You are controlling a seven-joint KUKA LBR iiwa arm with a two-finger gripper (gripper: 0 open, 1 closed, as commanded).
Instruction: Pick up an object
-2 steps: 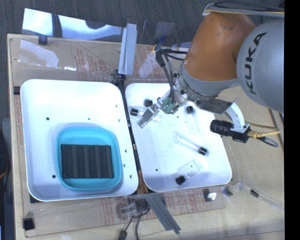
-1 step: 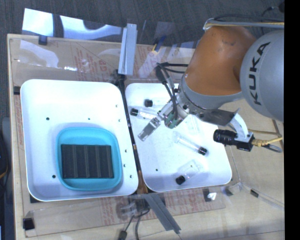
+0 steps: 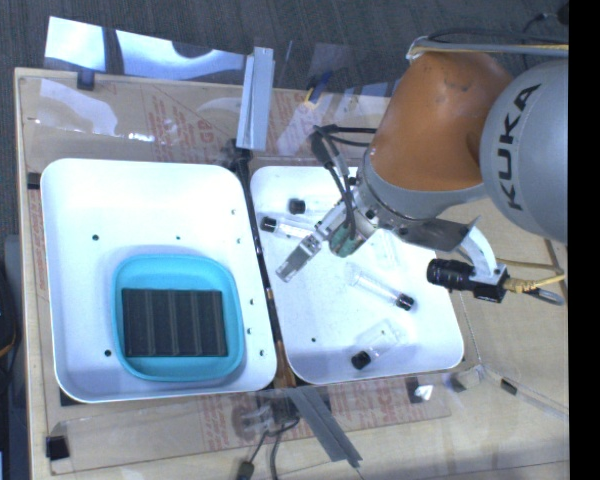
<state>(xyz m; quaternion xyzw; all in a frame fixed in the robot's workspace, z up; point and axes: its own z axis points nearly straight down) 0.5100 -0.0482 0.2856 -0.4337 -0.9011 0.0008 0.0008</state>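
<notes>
— Where did the camera sit?
— Fixed above the bench point(image 3: 500, 368), looking down at a slant, far enough to take in both white bins: the left bin point(image 3: 80, 268) toward nine o'clock, the right bin point(image 3: 435, 338) near centre.
— And the arm point(image 3: 460, 138)?
— It entered from three o'clock, looming nearest the lens.

Two bins sit side by side on the bench point(image 3: 40, 408). In the left bin point(image 3: 80, 198) a tray point(image 3: 180, 321) lies toward the near edge, about midway across. The right bin point(image 3: 435, 343) holds several small things: a cap point(image 3: 297, 206) near its far-left corner, a tube point(image 3: 285, 228) just before that along the left edge, another tube point(image 3: 382, 292) near the middle, and a vial point(image 3: 372, 349) close to the near edge. The gripper point(image 3: 320, 243) hangs over the right bin's left half, its arm point(image 3: 450, 138) crossing the far-right corner.
</notes>
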